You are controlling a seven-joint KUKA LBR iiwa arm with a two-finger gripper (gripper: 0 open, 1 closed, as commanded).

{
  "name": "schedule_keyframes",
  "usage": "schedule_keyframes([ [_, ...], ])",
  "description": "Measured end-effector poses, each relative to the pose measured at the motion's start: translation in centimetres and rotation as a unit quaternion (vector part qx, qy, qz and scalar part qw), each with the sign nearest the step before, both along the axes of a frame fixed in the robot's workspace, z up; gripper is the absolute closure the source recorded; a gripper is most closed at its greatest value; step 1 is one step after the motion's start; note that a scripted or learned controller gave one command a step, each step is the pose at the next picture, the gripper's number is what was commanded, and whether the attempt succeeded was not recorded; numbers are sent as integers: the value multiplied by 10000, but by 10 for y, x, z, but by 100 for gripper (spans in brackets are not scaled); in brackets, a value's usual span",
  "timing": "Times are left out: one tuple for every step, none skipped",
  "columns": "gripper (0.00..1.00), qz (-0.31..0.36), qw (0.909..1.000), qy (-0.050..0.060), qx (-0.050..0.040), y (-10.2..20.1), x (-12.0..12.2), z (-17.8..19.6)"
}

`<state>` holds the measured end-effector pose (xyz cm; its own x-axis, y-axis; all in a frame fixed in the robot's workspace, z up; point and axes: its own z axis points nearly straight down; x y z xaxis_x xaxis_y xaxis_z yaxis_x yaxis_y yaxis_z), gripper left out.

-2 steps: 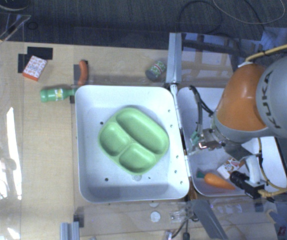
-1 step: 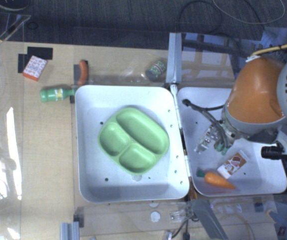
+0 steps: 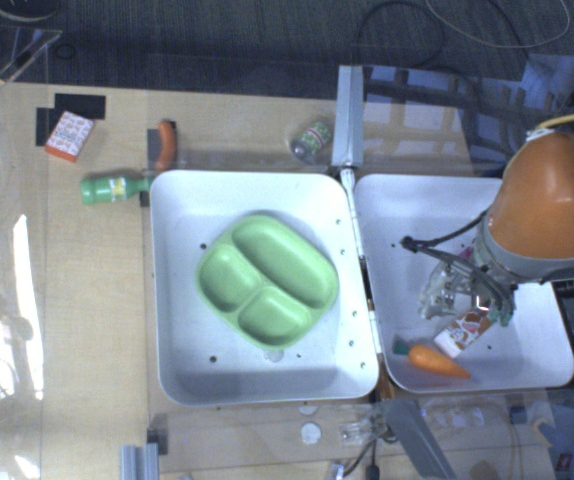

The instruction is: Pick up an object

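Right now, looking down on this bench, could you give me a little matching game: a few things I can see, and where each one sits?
Things:
1. green three-part plastic plate
2. orange toy carrot
3. green plastic bottle
4. small red and white box

Places:
A. bench top, far left corner
B. inside the left white bin
C. bench top, against the left bin's outer edge
D. inside the right white bin

Pairs: 1-B, 2-D, 3-C, 4-A
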<state>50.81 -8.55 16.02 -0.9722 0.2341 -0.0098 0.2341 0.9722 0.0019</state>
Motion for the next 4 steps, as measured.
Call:
schedule_keyframes([
  [100, -181, 9998, -16, 9, 56, 83, 27],
  [100, -565, 9984, -9, 6, -9, 148, -21],
  [100, -1418, 9899, -34, 7, -50, 32, -70],
  [100, 449, 9990, -51, -35, -103, -15, -69],
])
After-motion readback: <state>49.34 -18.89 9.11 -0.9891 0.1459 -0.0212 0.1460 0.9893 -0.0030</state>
